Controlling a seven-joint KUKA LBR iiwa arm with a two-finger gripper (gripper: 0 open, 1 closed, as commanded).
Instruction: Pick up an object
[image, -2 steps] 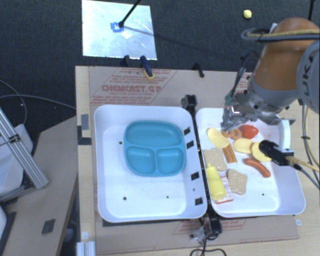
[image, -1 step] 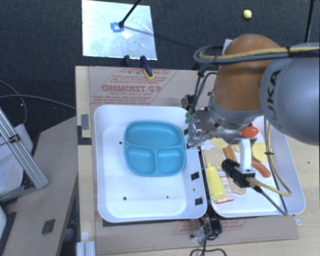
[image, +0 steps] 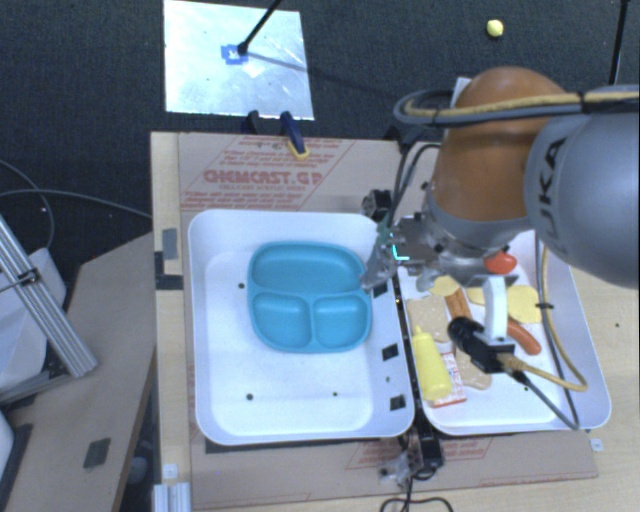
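Gripper (image: 383, 262) hangs over the blue divided tray (image: 306, 298) in the left bin (image: 225, 400); grip state unclear

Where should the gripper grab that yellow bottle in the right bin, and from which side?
Probably across the middle of the yellow bottle, coming straight down from above. It lies flat and elongated along the right bin's left wall, so closing across its narrow width looks easiest.

left bin (image: 225, 400) wide open around the blue tray (image: 305, 298), right bin (image: 575, 395) crowded with toy food (image: 432, 365), arm (image: 520, 170) looming over it
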